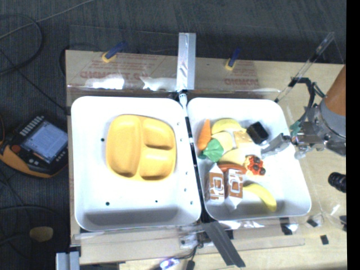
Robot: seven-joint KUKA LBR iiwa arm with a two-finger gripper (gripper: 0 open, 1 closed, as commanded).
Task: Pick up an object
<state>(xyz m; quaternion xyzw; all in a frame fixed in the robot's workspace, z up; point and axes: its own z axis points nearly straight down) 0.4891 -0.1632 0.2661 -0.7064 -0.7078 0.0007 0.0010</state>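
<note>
The arm (pixel 332 114) enters from the right and is cut off by the frame edge, so only its wrist and orange band show. The pincer (pixel 274 144) reaches over the right rim of the right bin (pixel 292 167); it is small and blurred, and whether its fingers are spread or closed cannot be told, nor does anything show between them.

The objects crowd the left and middle of the right bin. A black block (pixel 257 131) lies just left of the pincer tip. A carrot (pixel 204 135) lies along the left wall, touching a green piece (pixel 213 149), with pale yellow food shapes (pixel 229 131) overlapping behind; their outlines run together and are hard to separate. A small red and black toy (pixel 254 163) sits near the centre. Two brown cartons (pixel 224 185) stand side by side near the front, and a banana (pixel 261 194) lies just right of them.

The right strip of that bin is bare white floor. The left bin (pixel 90 201) holds a yellow divided tray (pixel 140 146) in its middle, with open floor around it. Both bins sit on the worktop (pixel 84 66)
</note>
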